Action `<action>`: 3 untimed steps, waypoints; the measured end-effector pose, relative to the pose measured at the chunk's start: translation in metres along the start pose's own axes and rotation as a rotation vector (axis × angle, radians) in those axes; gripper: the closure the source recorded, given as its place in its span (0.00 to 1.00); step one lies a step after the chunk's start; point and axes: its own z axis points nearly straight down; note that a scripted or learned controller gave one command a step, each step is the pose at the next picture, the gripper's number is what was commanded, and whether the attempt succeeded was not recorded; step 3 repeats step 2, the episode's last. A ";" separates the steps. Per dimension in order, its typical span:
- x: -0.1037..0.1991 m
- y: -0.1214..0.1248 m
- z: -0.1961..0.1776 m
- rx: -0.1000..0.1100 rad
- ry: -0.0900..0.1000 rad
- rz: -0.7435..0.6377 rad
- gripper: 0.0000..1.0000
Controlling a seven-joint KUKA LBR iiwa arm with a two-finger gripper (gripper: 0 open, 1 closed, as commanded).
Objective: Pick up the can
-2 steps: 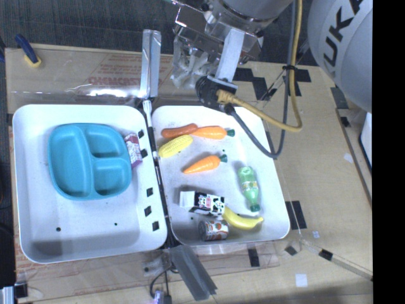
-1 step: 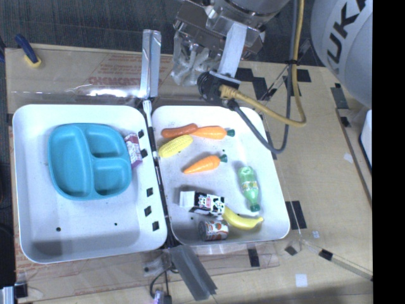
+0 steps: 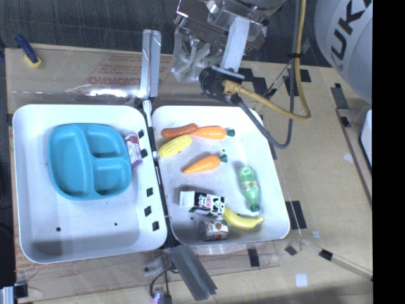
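The can [image 3: 214,230] is small, with a dark and orange label, and lies on its side at the front edge of the right bin [image 3: 271,170]. It touches a banana [image 3: 243,220] on its right and sits just in front of a black-and-white carton [image 3: 204,202]. My gripper [image 3: 191,59] hangs high above the back rim of the right bin, far from the can, with nothing visibly held.
The right bin also holds a sausage [image 3: 179,131], two carrots [image 3: 212,132] [image 3: 204,164], a corn cob [image 3: 174,146] and a green bottle [image 3: 249,185]. In the left bin [image 3: 38,233] are a blue divided tray [image 3: 90,160] and a purple packet [image 3: 133,149]. A yellow cable [image 3: 278,109] trails behind.
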 end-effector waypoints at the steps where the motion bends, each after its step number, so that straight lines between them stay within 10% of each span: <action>1: 0.002 -0.001 -0.010 0.001 0.000 -0.010 1.00; 3: 0.004 -0.002 -0.020 0.002 -0.001 -0.019 1.00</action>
